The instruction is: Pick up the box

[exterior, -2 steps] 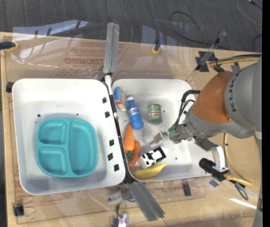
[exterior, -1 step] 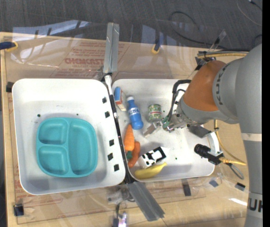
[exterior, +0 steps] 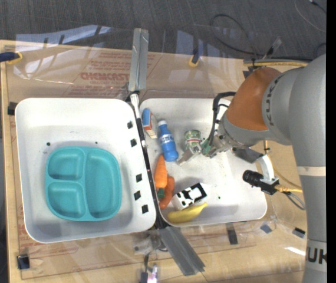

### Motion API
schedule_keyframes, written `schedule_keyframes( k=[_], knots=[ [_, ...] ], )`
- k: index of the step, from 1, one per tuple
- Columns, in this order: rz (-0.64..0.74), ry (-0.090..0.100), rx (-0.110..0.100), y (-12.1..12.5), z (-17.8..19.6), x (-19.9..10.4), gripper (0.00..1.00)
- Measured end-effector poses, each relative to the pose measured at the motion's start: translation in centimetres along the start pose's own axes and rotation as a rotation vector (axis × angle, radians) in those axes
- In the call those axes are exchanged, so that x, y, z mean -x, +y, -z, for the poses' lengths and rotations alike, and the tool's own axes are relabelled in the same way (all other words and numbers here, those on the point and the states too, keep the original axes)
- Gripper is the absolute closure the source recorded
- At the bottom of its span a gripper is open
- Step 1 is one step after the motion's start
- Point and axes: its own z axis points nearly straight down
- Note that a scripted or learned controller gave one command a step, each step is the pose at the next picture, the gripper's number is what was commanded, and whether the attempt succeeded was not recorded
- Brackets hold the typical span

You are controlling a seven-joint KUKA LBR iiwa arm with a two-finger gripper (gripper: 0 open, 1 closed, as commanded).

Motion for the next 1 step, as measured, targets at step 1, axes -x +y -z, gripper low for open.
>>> schedule_keyframes(
  k=[1],
  knots=[
    [0.089, 0.000, 0.001, -7.14, 0.01, -2.63, 0.00]
  ],
)
